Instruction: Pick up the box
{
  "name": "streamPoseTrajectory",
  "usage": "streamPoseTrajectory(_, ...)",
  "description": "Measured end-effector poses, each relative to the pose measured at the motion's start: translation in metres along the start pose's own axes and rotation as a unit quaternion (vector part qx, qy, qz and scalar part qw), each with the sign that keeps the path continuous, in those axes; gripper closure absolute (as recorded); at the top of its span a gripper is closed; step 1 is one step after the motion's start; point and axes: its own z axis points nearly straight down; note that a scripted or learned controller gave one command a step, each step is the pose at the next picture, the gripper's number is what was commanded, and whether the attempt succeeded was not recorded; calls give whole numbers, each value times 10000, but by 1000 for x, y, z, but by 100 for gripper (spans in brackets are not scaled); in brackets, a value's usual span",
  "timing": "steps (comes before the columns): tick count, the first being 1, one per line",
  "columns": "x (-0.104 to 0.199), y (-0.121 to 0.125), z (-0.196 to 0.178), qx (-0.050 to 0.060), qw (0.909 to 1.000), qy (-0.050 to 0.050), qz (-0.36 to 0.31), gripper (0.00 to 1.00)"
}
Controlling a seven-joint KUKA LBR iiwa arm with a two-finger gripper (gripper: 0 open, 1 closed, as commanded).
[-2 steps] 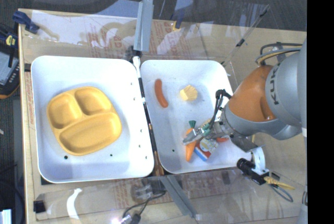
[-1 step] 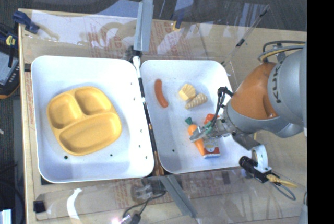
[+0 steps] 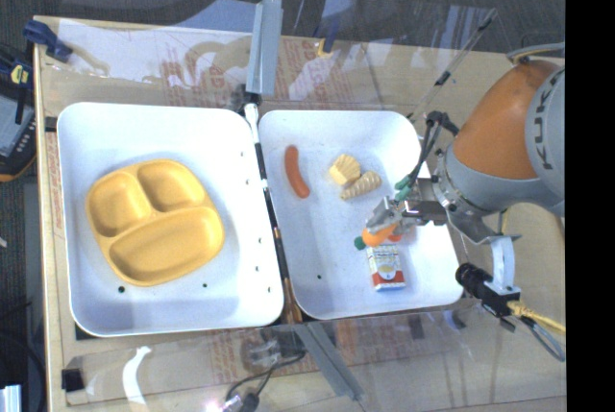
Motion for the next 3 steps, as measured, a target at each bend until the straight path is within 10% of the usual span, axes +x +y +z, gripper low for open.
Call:
streamPoseTrajectory(1, 0, 0, 0, 2, 10000, 2, 1, 0)
streamPoseTrajectory(2, -30, 5, 128, -19, 9992, -9, -391, 0)
streamPoseTrajectory(3, -30, 5, 128, -20, 9992, -10, -392, 0)
